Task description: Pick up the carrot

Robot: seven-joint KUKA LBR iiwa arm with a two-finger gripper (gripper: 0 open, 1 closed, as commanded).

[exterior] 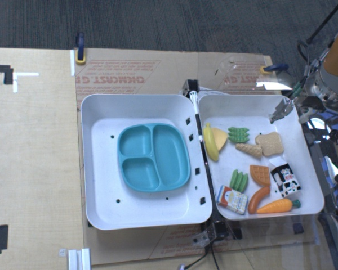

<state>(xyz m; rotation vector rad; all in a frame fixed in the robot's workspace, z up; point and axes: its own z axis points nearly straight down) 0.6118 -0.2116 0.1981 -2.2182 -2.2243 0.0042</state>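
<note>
The carrot [275, 207], orange with a green stub at its right end, lies flat at the near right corner of the right bin [312, 167]. A red sausage [258, 198] rests against its left end. My gripper [293, 110] hangs over the bin's far right corner, well away from the carrot. Its two dark fingers are spread open with nothing between them.
Sharing the right bin are a cow-print carton [285, 181], a waffle [260, 174], bread [270, 144], a cone [248, 149], pea pods [239, 133], a banana [213, 141], green beans [239, 180] and a juice box [232, 200]. A blue divided plate [154, 156] sits in the left bin [96, 167].
</note>
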